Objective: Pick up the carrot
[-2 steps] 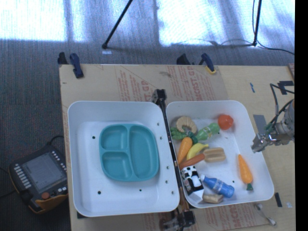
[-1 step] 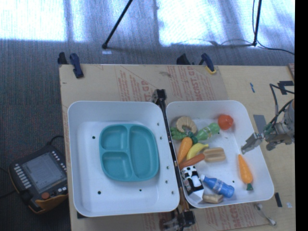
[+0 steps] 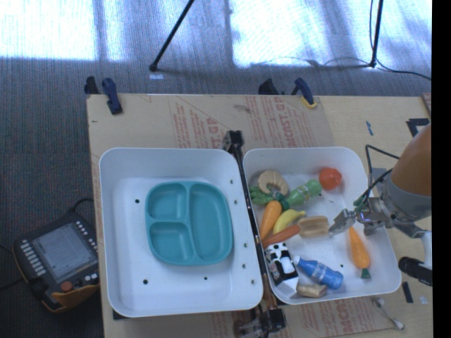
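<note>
Two white bins side by side on the bench. Left bin (image 3: 127,287) holds a teal divided plate (image 3: 189,222), lying flat. Right bin (image 3: 380,277) is cluttered with toy food. Gripper (image 3: 345,222) sits at right of the frame over the right bin, arm coming in from the right edge; fingers look spread, nothing between them. Carrot (image 3: 359,249) lies just below-right of the gripper, near the bin's right wall, pointing up-down, green stub at the bottom end; can't tell if the fingers touch it. A second orange carrot-like piece (image 3: 270,218) lies in the left part of the bin, beside a banana (image 3: 287,220). Tomato (image 3: 330,178) at the upper part of the bin, blue bottle (image 3: 318,271) near the lower edge, bread piece (image 3: 313,226) mid-bin, just left of the gripper. Teach pendant (image 3: 60,261) on the floor, lower left of the frame.
</note>
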Tool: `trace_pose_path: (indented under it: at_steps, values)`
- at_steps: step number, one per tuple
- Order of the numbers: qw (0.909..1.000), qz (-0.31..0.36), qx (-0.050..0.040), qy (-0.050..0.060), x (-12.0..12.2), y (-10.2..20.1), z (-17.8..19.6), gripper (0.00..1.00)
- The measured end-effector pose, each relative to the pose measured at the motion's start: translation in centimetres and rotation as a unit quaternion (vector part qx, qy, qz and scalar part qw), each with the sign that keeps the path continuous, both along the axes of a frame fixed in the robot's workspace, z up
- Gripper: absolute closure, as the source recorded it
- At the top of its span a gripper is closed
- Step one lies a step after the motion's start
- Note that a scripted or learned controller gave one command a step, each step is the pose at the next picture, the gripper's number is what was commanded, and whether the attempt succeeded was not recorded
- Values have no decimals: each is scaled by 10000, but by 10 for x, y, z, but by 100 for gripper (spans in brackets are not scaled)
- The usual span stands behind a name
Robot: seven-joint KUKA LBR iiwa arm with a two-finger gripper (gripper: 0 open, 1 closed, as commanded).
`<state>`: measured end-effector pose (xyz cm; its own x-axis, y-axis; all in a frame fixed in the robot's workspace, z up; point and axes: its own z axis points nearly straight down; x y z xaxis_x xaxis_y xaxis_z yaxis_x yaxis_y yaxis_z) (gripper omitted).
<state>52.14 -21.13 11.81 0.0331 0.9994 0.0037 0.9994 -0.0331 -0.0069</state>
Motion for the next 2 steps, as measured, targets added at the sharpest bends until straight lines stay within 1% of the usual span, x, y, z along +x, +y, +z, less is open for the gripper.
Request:
trace_pose_path:
  at_steps: [1,2]
  values:
    - [10000,15,10,17,0,0,9,100]
    - [9852,-1711,-8,7,-17,2,-14,100]
